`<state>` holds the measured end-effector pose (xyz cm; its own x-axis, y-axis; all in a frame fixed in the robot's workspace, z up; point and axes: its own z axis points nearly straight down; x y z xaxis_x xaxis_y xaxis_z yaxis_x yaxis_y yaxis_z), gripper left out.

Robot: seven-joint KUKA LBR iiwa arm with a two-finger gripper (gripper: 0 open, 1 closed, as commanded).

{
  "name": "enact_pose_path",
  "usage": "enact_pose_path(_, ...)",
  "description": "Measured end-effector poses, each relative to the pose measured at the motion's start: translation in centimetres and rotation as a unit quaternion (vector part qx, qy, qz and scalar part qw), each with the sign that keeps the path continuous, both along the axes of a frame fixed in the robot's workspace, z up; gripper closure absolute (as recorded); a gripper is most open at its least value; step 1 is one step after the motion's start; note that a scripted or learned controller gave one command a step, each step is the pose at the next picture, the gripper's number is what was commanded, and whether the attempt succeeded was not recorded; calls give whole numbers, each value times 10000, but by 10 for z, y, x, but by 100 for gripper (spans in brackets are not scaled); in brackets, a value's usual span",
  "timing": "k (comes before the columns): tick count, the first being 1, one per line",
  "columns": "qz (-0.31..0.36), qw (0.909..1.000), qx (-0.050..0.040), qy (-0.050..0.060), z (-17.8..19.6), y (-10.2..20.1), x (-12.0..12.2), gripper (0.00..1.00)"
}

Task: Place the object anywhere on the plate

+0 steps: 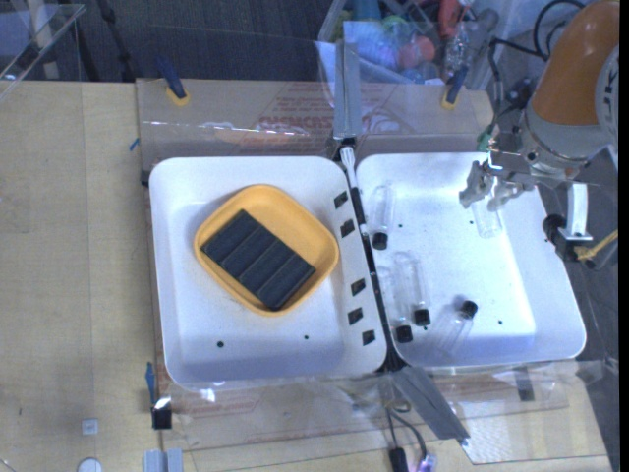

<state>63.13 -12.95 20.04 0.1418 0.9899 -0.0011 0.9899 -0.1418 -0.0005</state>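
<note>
A yellow square plate (300,209) lies in the left bin (187,342), and a dark ridged slab (260,256) rests flat on it. Several clear small bottles with black caps lie in the right bin (531,303): one (379,214) by the divider, one (409,281) lower down, one (457,321) near the front. My gripper (485,191) hangs over the right bin's far right part, far from the plate. A faint clear bottle (488,220) shows just below it; I cannot make out whether it is held or lying on the bin floor.
A raised divider (356,254) with black clips separates the two bins. A clear box of colourful items (423,18) stands behind the bins. The arm's orange band (585,57) and grey wrist fill the upper right corner.
</note>
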Motion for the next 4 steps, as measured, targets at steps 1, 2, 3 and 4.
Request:
enact_pose_path(1, 1052, 9944, 12, 8, -5, 29, 6, 100)
enact_pose_path(2, 2090, 9779, 14, 8, -16, 59, 4, 100)
enact_pose_path(3, 3121, 9500, 14, 5, -8, 95, -7, 100)
enact_pose_path(4, 3765, 9264, 1, -22, -7, 123, 11, 100)
